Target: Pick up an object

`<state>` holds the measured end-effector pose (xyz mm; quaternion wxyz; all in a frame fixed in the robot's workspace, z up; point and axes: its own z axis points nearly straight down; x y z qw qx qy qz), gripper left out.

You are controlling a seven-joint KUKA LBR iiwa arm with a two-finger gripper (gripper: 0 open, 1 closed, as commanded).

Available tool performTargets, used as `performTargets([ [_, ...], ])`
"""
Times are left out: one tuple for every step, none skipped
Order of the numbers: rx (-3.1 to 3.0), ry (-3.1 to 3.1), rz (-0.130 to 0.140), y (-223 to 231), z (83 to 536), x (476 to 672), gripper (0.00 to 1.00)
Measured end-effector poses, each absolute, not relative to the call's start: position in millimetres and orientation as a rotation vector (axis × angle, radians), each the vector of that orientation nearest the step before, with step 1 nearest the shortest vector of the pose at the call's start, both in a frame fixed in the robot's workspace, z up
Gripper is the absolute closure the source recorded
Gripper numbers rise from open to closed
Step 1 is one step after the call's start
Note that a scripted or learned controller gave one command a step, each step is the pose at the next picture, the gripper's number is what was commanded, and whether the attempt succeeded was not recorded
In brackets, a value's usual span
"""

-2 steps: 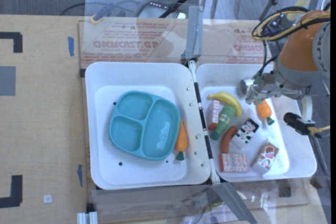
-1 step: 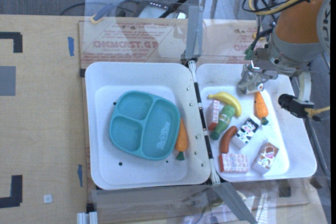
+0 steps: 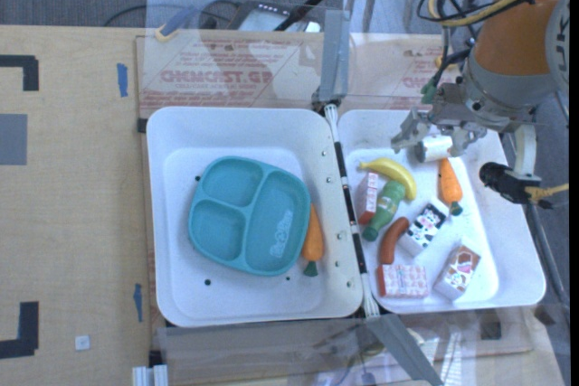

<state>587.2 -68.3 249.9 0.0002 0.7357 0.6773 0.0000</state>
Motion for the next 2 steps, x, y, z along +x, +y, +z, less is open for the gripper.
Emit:
performTargets([
  [2.306,2.129,0.002,-68,260,588.1,1.0],
  [2.335,2.094,0.005,-119,87,574.6,1.0],
])
